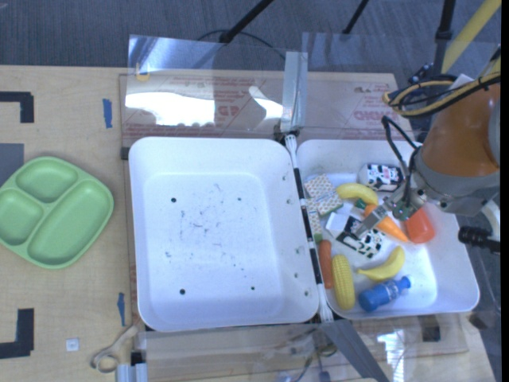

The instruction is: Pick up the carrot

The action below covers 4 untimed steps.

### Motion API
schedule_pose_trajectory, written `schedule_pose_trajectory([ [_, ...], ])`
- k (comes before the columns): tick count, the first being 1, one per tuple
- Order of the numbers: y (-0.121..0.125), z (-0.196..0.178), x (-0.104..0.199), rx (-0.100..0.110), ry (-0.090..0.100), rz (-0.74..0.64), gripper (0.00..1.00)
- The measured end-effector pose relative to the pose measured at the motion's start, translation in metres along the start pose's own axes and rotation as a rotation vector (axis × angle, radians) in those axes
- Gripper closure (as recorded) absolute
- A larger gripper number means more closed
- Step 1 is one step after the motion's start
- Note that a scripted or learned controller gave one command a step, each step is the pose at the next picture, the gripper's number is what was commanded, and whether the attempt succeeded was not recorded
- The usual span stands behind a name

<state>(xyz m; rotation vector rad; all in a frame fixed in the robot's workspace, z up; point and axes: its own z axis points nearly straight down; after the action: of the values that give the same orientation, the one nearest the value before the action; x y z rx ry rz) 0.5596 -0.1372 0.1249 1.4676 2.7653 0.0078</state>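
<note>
- The counter (64, 94) carries two shallow white bins side by side, with a green divided plate (52, 210) set well apart at the view's left.
- The left bin (215, 165) holds nothing but scuff marks on its floor. It offers the widest open room on the counter.
- The right bin (457, 281) holds all the clutter, crowded toward the dividing wall.
- The arm (465, 146) reaches in from the view's right and hangs low over the right bin.
- The gripper (382, 217) sits among the objects at the bin's middle. Whether the fingers are open or closed cannot be told from this view.
- Two bananas are present: the upper banana (356, 192) and the lower banana (383, 266).
- The corn cob (343, 282) lies near the front wall, with the blue bottle (384, 293) just beside it.
- The carrot (390, 228) lies just beside the gripper tip, with an orange round object (421, 226) touching or nearly touching it on the right.
- Task status: judged as approach or grasp stage. No lift is evident; the carrot appears to rest on the bin floor.
- Remaining: secure the carrot and raise it clear.
- Clearance: room around the carrot is tight. The bin's right side toward its rim is more open.
</note>
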Motion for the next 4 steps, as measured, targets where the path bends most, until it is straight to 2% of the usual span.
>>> schedule_pose_trajectory([
  [1, -0.011, -0.033, -0.07, 0.005, 0.003, -0.131, 0.0],
  [2, 0.043, -0.009, -0.012, 0.006, 0.007, -0.165, 0.0],
  [3, 0.058, -0.021, -0.07, 0.002, 0.002, -0.356, 0.0],
  [4, 0.062, -0.023, -0.038, 0.003, 0.007, -0.588, 0.0],
])
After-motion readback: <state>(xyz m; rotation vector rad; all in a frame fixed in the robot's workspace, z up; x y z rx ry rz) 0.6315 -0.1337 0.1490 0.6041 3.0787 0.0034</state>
